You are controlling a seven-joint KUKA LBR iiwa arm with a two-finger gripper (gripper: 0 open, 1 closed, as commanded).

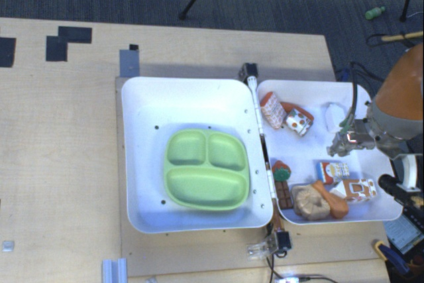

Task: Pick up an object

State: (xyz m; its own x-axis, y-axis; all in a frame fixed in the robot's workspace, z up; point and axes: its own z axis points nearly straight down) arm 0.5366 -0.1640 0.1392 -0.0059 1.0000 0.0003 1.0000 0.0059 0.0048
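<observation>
Gripper (344, 144) is hanging over the right bin (318, 88), above a bare patch just above a small blue-and-white carton (333, 171). Can't tell fingers' state, too blurred. Nothing is sitting between them, so pick isn't done yet. Candidates are all lying in the right bin: carton w/ orange print (358, 190), carrot (329, 199), brown bread-like lump (311, 203), red-white packet (272, 109), small can (298, 121). Left bin (142, 109) is holding a green divided plate (206, 169). Left to do: descend, close, lift.

Two white bins (132, 142), one green divided plate (207, 169) (three compartments)
</observation>
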